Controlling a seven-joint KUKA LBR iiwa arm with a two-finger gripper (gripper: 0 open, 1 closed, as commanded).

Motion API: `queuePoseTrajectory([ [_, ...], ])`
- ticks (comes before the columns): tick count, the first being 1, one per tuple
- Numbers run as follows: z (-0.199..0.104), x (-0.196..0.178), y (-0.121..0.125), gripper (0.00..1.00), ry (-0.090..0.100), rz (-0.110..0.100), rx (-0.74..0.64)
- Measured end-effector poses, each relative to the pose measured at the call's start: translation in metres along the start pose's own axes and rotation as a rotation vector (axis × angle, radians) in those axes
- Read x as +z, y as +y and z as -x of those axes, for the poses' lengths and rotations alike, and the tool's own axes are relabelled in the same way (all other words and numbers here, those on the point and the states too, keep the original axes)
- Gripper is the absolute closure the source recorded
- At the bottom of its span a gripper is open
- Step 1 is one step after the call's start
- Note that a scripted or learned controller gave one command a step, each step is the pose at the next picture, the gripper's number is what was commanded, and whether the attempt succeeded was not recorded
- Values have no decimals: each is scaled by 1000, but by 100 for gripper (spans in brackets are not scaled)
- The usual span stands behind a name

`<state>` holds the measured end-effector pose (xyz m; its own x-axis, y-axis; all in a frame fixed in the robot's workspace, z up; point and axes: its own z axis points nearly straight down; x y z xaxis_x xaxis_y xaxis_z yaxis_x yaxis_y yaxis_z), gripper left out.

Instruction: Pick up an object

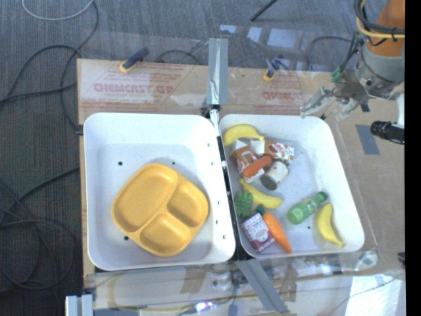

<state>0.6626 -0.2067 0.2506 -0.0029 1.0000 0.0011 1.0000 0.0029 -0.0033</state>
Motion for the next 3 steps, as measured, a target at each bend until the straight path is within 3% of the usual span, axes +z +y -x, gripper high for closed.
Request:
queuePoseTrajectory([
  [1, -10, 128, -22, 0, -10, 25, -220],
  [2, -32, 137, -19, 0, -13, 36, -232],
  [3, -64, 140, -9, 0, -17, 38, -40],
])
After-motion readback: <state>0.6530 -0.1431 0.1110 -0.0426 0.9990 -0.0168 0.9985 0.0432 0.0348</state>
